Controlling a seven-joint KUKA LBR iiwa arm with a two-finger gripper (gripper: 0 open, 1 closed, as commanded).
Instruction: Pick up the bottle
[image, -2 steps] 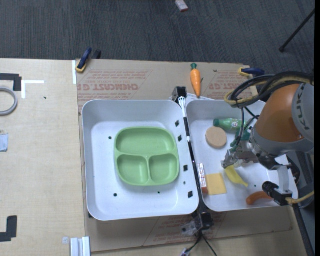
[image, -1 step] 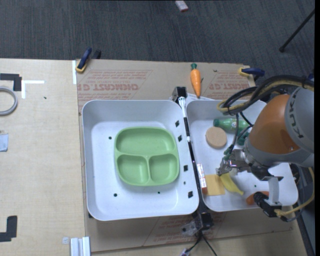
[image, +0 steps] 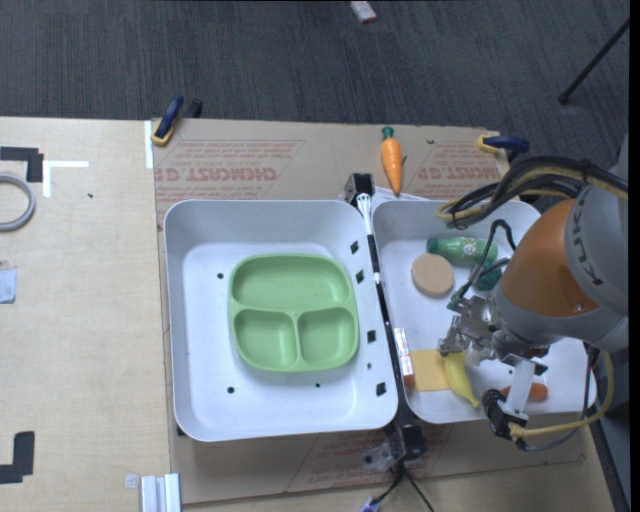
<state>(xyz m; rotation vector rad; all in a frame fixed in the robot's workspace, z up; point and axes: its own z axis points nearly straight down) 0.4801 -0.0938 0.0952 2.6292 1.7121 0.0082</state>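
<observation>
The green bottle (image: 460, 246) lies on its side in the right bin (image: 395, 240), at the far end, just beyond the round tan disc (image: 433, 275); the gripper (image: 468, 335) hangs on the near side of that disc, above the yellow block (image: 426, 369) and banana (image: 461, 383). Whether its jaws are released or clenched cannot be told. The left bin (image: 190, 300) holds 1 green tray (image: 294, 312) with 3 compartments.

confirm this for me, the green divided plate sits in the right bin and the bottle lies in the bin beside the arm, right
Not quite: the camera view shows the green divided plate in the left bin, not the right one. The rest holds: the green bottle lies in the right bin, the one the arm reaches over.
</observation>
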